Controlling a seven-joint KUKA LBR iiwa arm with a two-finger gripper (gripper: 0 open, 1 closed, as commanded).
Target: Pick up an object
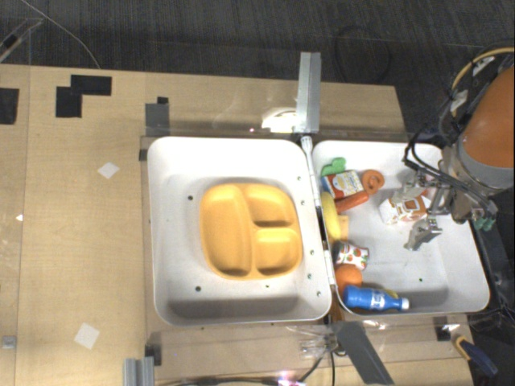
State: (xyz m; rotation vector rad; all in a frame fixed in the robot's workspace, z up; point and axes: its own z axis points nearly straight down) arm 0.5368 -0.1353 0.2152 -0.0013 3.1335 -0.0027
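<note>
The right bin [451,292] holds several objects. A small white and orange carton [405,207] lies near its middle right. My gripper [425,230] hangs low over the bin floor, just right of and slightly below that carton. Along the bin's left wall lie a green and red packet [344,180], an orange carrot-like piece [364,190], a yellow banana [332,218], a small printed can [352,255], an orange ball [348,276] and a blue bottle [374,299] on its side.
The left bin [173,240] holds a yellow divided plate [249,229]. A metal post [309,95] stands behind the wall between the bins. The orange arm body [491,127] looms over the right bin's far right corner.
</note>
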